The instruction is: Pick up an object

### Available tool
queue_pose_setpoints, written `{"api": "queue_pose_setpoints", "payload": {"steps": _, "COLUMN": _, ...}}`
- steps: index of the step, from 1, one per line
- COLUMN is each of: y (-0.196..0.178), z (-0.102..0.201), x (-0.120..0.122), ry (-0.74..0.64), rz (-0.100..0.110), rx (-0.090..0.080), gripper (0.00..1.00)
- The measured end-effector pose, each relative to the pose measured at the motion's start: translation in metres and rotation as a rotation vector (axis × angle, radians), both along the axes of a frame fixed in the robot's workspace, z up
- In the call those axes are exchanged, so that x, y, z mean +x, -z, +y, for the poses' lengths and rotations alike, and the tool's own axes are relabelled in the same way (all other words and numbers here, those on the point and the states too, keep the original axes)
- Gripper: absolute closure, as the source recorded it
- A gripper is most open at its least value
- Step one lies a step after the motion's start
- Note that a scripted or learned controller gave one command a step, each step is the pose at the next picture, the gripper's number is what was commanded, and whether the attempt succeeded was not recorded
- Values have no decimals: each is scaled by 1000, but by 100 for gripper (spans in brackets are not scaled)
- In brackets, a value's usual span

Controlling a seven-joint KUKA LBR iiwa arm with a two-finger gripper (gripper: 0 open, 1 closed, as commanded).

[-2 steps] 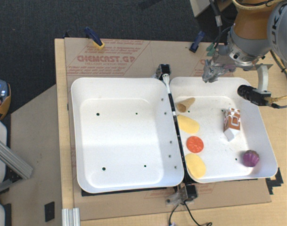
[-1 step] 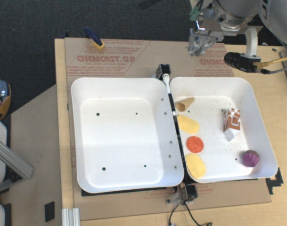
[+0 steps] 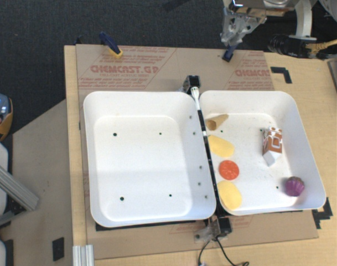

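Note:
My gripper [image 3: 236,33] hangs high above the bench, over the far edge of the right bin [image 3: 301,121], with nothing between its fingers. In that bin lie a tan cone-shaped piece [image 3: 216,121], a yellow oval piece [image 3: 221,147], a red round piece [image 3: 229,169], a second yellow piece [image 3: 229,195], a small orange and white carton [image 3: 272,144] and a purple fruit-like object [image 3: 294,186]. All of them rest on the bin floor, well away from the gripper.
The left bin [image 3: 102,110] stands beside the right one, joined by a black divider strip [image 3: 204,143]. Both sit on a cardboard sheet [image 3: 157,65]. Blue clamps [image 3: 110,44] hold the cardboard at the far edge.

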State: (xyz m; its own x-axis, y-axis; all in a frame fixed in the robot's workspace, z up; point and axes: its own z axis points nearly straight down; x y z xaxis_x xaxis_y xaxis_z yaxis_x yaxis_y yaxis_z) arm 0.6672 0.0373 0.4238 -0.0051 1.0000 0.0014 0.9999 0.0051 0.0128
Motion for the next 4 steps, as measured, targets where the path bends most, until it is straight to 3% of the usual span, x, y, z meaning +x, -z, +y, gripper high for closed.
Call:
{"api": "queue_pose_setpoints", "payload": {"steps": 2, "y": -55, "z": -12, "x": -23, "ry": 5, "rz": 5, "rx": -2, "gripper": 100}}
{"api": "queue_pose_setpoints", "payload": {"steps": 4, "y": -114, "z": -55, "x": -58, "ry": 8, "rz": 5, "rx": -3, "gripper": 100}}
